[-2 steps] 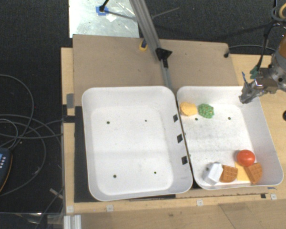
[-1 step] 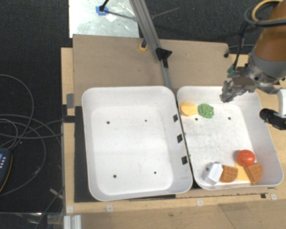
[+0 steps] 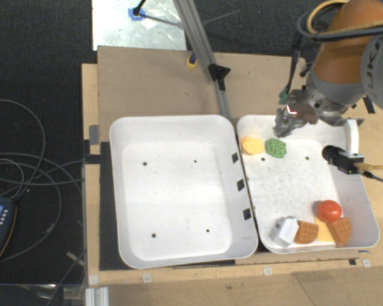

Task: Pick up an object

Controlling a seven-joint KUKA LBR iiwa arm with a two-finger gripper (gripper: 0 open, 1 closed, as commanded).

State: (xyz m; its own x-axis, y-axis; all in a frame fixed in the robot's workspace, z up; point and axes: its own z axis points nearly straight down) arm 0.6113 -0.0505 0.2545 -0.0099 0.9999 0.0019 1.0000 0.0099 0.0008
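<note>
The left bin is seen at frame centre-left on the desk. In the right bin, a yellow piece and green piece are found at upper left, with a red ball and waffle pieces at lower right. The tool is positioned just above the green piece; its state cannot be told.

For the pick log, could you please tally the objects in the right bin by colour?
Yellow: 1, the yellow piece
Green: 1, the green piece
Red: 1, the red ball
Orange-brown: 2, the waffle pieces and
White-grey: 1, the white object
Total: 6
</note>
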